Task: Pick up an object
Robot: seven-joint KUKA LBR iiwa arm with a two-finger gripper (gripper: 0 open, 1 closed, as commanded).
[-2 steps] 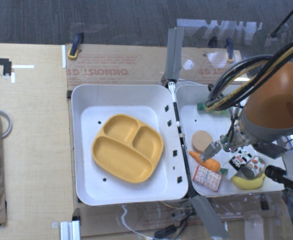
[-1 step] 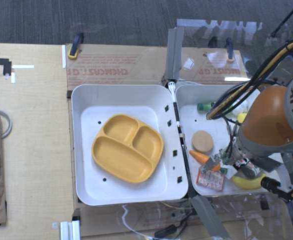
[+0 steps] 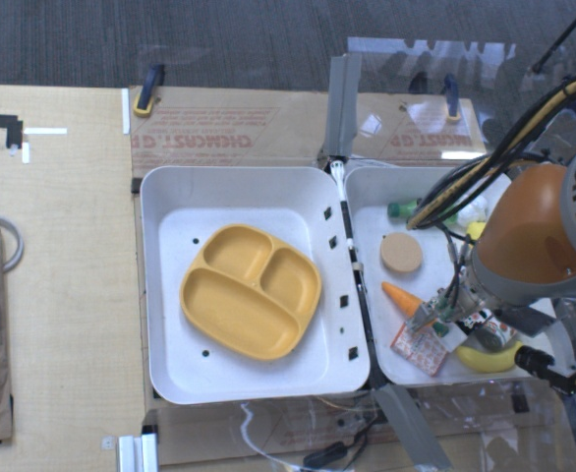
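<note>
Carrot (image 3: 401,297) on right bin (image 3: 367,264) floor beside gripper (image 3: 435,315); finger state unclear. Yellow tray (image 3: 252,291) in left bin (image 3: 160,264). Wooden bench (image 3: 52,214).

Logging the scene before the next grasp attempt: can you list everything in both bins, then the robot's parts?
Divided plastic plate: one, yellow-orange, three compartments, middle of the left white bin.
Round flat disc: one, tan, upper part of the right white bin.
Toy carrot: one, orange, right bin, below the disc.
Banana: one, yellow, right bin's lower right.
Flat printed packet: one, red and white, right bin's lower edge.
Green item: one, right bin's top, partly hidden by cables.
Arm: one, grey with orange band, over the right bin.
Gripper: one, low beside the carrot.
</note>
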